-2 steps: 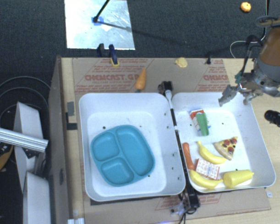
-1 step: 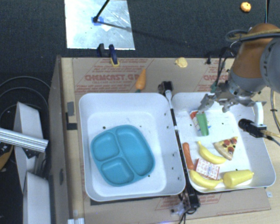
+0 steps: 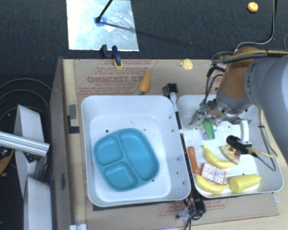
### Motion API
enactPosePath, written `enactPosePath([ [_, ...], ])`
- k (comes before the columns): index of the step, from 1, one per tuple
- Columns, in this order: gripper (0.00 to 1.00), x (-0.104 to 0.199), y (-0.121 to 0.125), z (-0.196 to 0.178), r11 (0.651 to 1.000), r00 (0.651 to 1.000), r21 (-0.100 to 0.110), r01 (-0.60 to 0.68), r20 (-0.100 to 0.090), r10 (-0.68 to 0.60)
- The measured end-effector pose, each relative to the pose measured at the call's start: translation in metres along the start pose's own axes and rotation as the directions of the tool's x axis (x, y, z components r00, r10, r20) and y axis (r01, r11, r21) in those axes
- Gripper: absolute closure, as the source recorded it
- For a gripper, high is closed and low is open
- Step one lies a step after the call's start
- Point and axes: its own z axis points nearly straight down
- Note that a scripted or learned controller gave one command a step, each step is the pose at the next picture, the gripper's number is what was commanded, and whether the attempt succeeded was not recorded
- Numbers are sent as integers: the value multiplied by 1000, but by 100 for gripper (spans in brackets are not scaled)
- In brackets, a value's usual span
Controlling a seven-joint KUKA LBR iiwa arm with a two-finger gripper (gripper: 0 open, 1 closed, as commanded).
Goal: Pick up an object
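The big brown table (image 3: pixel 109 73) holds two white bins side by side. The grey arm (image 3: pixel 270 79) reaches in from 3 o'clock and hangs over the right bin (image 3: pixel 188 106). The left bin (image 3: pixel 129 101) holds a blue plate (image 3: pixel 125 157) with three parts, lying flat near the middle.

In the right bin, one banana (image 3: pixel 208 186) lies at 6 o'clock by the front wall. A second banana (image 3: pixel 215 159) lies near the middle. A fat yellow thing (image 3: pixel 244 182) lies at 5 o'clock. A red and white packet (image 3: pixel 213 173) sits between the two bananas. A thin orange stick (image 3: pixel 193 160) lies at 9 o'clock by the left wall.

The claw (image 3: pixel 206 115) is at 11 o'clock in this bin, just above a small green thing (image 3: pixel 209 130). It is not possible to tell whether the claw is apart or together.
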Motion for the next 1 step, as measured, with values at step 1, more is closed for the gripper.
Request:
enactPosePath([
  [1, 100, -1, 2, -16, 1000, 1000, -8, 0, 1, 0],
])
